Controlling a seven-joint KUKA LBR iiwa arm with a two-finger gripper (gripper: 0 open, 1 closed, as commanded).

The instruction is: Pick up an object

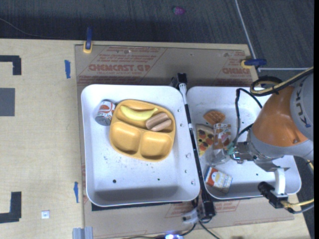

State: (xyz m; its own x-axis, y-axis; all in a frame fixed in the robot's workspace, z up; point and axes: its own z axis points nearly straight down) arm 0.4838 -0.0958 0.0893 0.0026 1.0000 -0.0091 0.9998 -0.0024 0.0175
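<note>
While the gripper [230, 153] hangs low in the right bin [294, 183] at the frame's lower right, among a clear wrapper [221, 135] and small carton [218, 179], nothing appears lifted; finger state cannot be told; the pick seems undone.

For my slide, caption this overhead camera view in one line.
Robot arm reaches into the right bin of snacks; yellow tray sits in the left bin.

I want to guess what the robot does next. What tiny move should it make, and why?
Probably lower the gripper a little, straight down. It sits over the clutter in the right bin, near a clear wrapper and a small carton, and nothing shows between its fingers. I cannot tell if they are open.
</note>
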